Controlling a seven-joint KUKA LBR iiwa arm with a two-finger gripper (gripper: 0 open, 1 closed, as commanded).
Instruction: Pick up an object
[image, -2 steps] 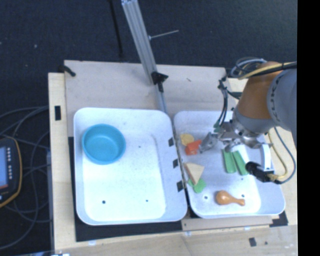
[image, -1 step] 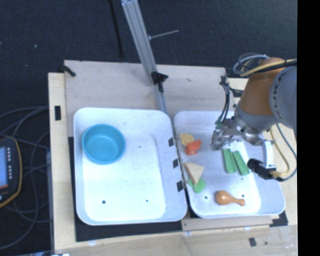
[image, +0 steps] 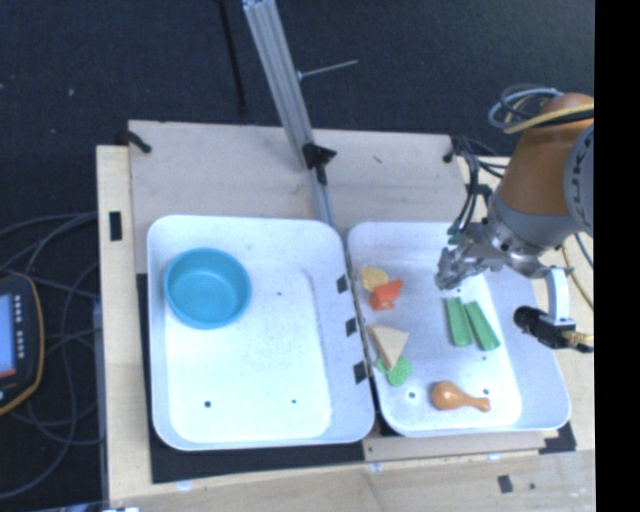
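From the overhead camera, the arm reaches in from the right, orange band catching the light, and the pincer (image: 458, 272) hangs low over the right bin (image: 420, 240), in its upper middle. Whether it is wide or narrow I cannot tell; the wrist hides its tips from this angle, and nothing shows between them.

Right below the pincer, just beside it, lie two green sticks (image: 470, 322), side by side and slightly tilted. To the pincer's left, near the bin's left wall, sits a small yellow piece (image: 374, 276) with an orange-red piece (image: 386, 293) touching it from below. Further down and left there is a tan wedge (image: 389, 345), and a small green piece (image: 399, 373) tucked against its lower edge. Down near the bin's lower rim, below the green sticks, an orange gourd-shaped toy (image: 458, 398) lies on its side.

Well away to the pincer's left, the left bin (image: 250, 400) carries a blue bowl (image: 207, 287) in its upper left corner, upright. A metal pole (image: 285, 85) slants up from the back of the bench (image: 230, 170), above and left of the pincer.
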